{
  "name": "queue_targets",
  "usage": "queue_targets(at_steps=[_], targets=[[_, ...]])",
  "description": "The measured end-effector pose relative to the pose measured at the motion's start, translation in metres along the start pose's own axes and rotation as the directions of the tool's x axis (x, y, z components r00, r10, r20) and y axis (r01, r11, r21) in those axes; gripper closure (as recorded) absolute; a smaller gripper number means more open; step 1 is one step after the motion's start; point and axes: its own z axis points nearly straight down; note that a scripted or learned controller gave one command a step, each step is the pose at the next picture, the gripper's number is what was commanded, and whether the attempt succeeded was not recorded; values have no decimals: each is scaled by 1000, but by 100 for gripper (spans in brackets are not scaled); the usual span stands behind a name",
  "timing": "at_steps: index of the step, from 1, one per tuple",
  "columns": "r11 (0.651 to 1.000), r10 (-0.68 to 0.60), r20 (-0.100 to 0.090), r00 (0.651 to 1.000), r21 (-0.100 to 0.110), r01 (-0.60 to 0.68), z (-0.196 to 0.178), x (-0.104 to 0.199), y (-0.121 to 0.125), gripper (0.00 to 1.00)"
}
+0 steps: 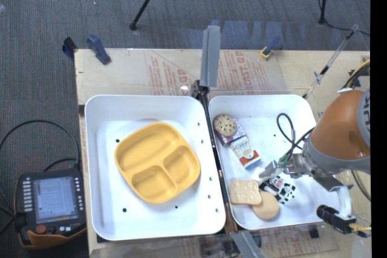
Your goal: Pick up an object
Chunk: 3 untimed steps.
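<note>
item: small black-and-white spotted toy, right bin, front right, beside toast slice and round biscuit; likely light, soft, squashy, best pinched across its middle; gripper just above it, grasp state cannot be told.

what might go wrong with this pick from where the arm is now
1. The hand sits low over the black and white spotted item, which touches the square slice of toast and the round tan biscuit. Closing here may nudge or catch a neighbour instead.
2. The cluster lies close to the right white bin's front wall, so a push could pin items against it.
3. The black cable loop hangs near the hand and might snag.
</note>
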Motion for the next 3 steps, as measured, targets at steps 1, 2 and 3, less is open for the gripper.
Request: queue_targets(at_steps=[1,2,3], targets=[[992,113,-12,993,51,-112,18,25,2,0],[991,120,-14,993,59,-119,13,23,1,100],[955,292,2,957,57,-291,-80,117,44,100]])
